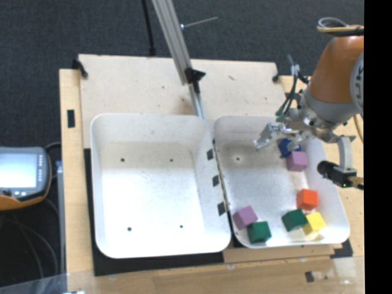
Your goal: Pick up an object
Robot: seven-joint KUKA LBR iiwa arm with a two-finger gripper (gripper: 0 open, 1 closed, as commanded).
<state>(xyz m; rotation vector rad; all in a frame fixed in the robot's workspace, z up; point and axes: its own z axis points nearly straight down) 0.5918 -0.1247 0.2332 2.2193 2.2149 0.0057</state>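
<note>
1. The grey KUKA arm with its orange band (337, 66) reaches in from the right over the right-hand shallow white bin (245, 182), its two-finger gripper (275, 135) hanging low in the far part of that bin.
2. The nearest pickable things sit just to the right of the jaws: a small blue block (284, 147), partly hidden under the wrist, and a pale purple cube (297, 160) touching or almost touching it on the near side.
3. Whether the jaws are open or closed cannot be told; the metal fingers blur against the white floor, and nothing is seen between them.
4. Further toward the near rim lie an orange cube (308, 198), a yellow cube (315, 221), a dark green cube (294, 219), a second purple cube (245, 215) and a second green cube (260, 231), all well apart from the gripper.
5. Judged from this, the coming grasp turns on a short shift rightward and nearer, towards the blue and purple pair.
6. The left-hand white bin (153, 182) sits beside it on the desk (122, 84).
</note>
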